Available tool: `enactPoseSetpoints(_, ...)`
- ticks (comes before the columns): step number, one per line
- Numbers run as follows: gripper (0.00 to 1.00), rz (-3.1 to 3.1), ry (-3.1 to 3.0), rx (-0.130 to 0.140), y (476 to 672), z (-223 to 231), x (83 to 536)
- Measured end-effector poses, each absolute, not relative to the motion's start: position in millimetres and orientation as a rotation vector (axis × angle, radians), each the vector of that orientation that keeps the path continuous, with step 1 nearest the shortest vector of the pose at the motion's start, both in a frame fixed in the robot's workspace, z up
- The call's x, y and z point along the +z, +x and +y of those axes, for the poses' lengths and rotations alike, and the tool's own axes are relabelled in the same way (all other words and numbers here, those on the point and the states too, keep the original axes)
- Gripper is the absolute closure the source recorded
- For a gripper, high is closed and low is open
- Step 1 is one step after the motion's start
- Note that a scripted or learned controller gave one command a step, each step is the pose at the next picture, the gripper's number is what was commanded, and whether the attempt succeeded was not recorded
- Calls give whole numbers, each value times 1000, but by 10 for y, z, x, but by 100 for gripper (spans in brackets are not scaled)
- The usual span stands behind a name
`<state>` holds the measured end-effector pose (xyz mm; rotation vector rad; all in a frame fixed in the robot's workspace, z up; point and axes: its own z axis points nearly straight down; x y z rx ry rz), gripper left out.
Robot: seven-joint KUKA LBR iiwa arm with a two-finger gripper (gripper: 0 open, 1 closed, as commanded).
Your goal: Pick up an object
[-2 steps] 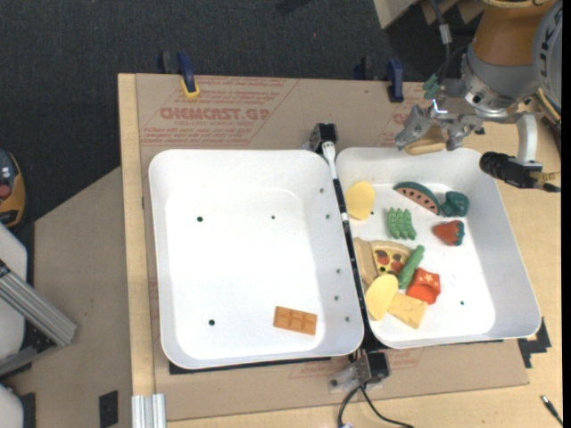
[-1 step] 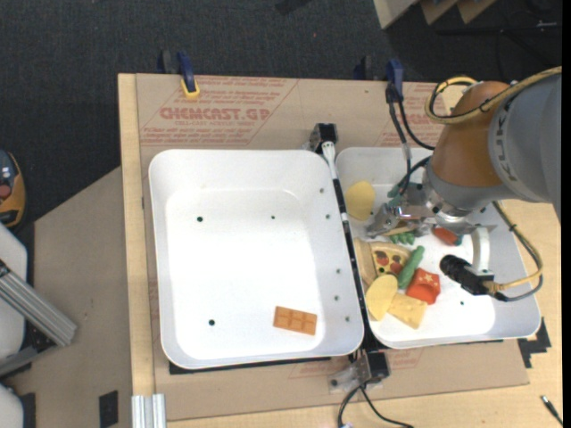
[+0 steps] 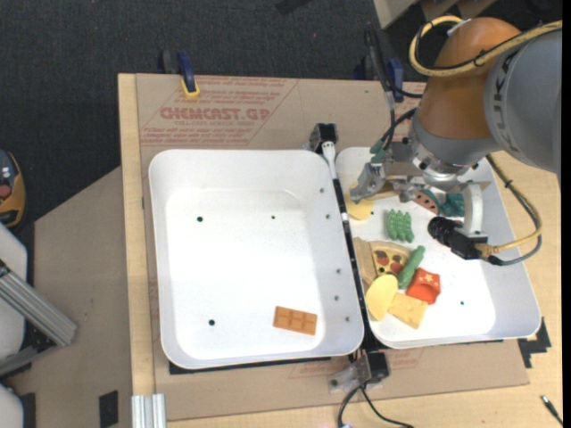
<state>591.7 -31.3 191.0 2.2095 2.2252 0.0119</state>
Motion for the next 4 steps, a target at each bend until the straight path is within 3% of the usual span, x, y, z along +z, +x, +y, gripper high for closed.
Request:
enactPoseSetpoints(1,100,2227,2210,10,6067,268,2364)
enactPoseSetpoints(2,100,2226,2212,9,6690,729,2391)
enactPoseSetpoints(4,100,2229,2218,-1,6418,1476,2621)
